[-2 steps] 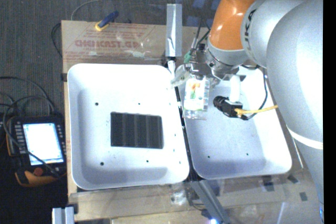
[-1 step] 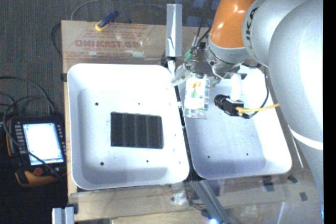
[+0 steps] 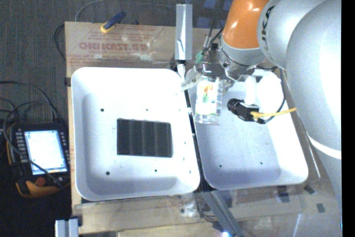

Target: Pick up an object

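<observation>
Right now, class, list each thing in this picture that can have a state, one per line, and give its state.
Left bin: holds a dark ribbed pad lying flat at its middle.
Right bin: the arm reaches over its far end.
Tool: low over the right bin's far left corner, by the wall between the bins.
Handheld screen: lit, left of the bench.

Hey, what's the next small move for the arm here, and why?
Probably shift left toward the dark pad in the left bin. The gripper hangs over the right bin, and the pad is the plain object to grasp.
</observation>
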Robot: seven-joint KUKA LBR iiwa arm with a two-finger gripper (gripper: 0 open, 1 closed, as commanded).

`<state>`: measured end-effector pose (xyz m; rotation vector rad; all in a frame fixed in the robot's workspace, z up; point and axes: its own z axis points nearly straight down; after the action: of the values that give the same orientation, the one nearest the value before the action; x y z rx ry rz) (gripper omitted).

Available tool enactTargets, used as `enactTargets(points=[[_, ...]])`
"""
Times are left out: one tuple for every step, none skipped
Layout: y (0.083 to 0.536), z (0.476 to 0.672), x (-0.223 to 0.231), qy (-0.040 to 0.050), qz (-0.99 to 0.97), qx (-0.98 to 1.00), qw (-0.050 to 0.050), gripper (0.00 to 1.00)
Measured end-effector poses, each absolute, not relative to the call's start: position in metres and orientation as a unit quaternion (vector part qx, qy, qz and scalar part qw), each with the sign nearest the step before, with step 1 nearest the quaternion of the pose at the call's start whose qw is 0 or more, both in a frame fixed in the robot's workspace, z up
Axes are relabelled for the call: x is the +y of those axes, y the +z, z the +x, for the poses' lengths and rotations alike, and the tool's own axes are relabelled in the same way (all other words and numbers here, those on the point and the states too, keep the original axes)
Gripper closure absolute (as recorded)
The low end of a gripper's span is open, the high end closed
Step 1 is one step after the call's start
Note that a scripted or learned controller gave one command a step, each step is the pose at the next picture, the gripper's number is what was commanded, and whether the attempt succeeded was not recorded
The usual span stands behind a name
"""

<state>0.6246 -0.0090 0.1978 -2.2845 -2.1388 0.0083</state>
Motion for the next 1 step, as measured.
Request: enactTargets(points=[[0.2055, 0.6244, -0.0084, 0.0032, -0.730, -0.684, 0.008, 1.00]])
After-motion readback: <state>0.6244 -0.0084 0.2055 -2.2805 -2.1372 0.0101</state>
